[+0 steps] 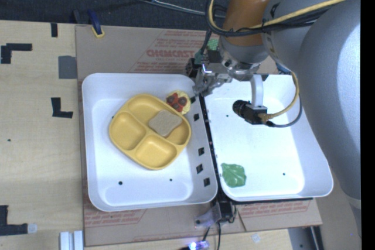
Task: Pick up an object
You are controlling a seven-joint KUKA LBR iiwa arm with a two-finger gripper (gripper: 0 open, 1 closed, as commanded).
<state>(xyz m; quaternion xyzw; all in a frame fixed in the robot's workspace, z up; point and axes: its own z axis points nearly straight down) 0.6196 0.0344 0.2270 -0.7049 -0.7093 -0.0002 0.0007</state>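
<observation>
A single fixed camera looks down at a slant on a wooden bench (35, 126), taking in two shallow white bins side by side: the left bin (96, 184) sits near the frame's centre, the right bin (293, 155) toward the right edge. The far side of the bench runs along the top of the frame, where dark flooring and a cable show beyond it; the near side lies at the bottom. The grey arm (328, 67), with its orange band (252, 3), enters from the right and looms large, standing much closer to the lens than the bins below. Both bins are seen almost whole, from moderate height.
</observation>
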